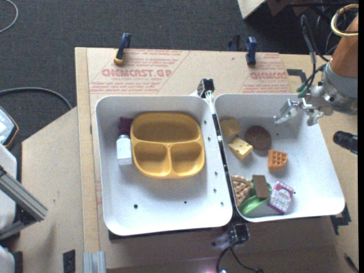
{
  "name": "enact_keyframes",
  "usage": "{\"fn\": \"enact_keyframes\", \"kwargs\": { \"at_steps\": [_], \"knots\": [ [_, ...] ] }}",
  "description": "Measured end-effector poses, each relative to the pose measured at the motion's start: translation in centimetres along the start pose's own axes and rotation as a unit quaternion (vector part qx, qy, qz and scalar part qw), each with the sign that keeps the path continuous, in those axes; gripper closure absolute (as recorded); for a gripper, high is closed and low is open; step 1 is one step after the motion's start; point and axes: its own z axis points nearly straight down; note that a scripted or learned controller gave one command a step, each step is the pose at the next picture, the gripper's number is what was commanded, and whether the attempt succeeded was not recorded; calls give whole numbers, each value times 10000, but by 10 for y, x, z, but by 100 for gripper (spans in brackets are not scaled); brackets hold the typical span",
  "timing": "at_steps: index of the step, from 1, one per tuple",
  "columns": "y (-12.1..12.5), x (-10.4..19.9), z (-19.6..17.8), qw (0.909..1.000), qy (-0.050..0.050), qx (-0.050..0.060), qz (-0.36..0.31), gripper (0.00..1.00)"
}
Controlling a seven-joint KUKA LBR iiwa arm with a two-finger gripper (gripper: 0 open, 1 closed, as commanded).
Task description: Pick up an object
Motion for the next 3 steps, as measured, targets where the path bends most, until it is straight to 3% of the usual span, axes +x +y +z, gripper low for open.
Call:
{"fn": "enact_keyframes", "kwargs": {
  "at_steps": [1,3],
  "knots": [
    [3,0,-9,10000,-15,-75,-14,0],
    [5,3,98,10000,-7,-47,-18,0]
  ]
}}
